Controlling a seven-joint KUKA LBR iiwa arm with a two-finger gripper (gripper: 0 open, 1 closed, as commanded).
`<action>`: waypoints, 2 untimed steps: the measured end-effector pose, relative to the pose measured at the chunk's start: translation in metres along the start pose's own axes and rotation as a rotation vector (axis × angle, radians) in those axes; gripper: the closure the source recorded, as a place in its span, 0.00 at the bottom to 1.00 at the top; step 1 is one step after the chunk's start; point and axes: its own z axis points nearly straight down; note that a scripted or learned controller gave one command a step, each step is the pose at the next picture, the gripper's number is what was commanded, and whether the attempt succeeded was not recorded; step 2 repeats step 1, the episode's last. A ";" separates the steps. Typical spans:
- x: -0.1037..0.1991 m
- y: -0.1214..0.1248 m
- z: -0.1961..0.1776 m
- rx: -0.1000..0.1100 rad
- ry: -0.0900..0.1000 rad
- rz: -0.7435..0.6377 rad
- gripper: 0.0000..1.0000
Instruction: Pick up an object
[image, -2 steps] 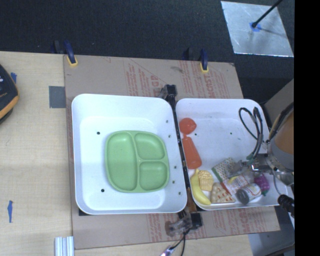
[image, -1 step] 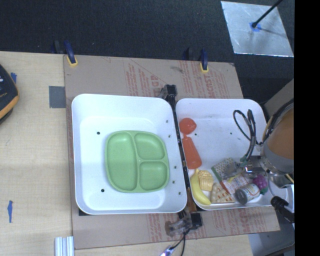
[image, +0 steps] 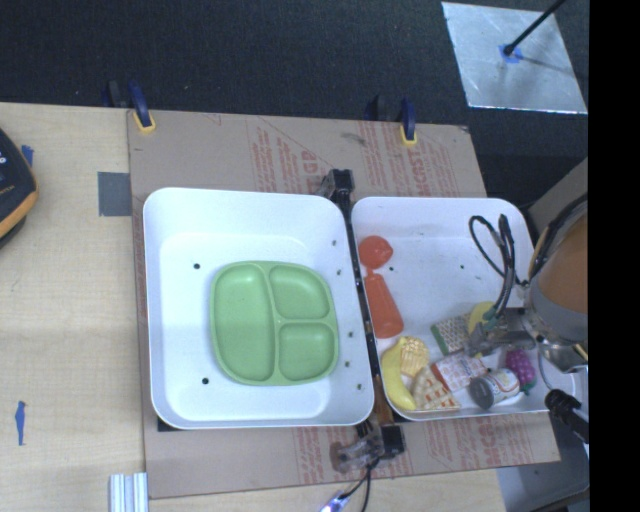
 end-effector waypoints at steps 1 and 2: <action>0.000 0.000 0.000 0.000 0.000 0.000 0.00; 0.000 0.000 0.000 0.000 0.000 0.000 0.00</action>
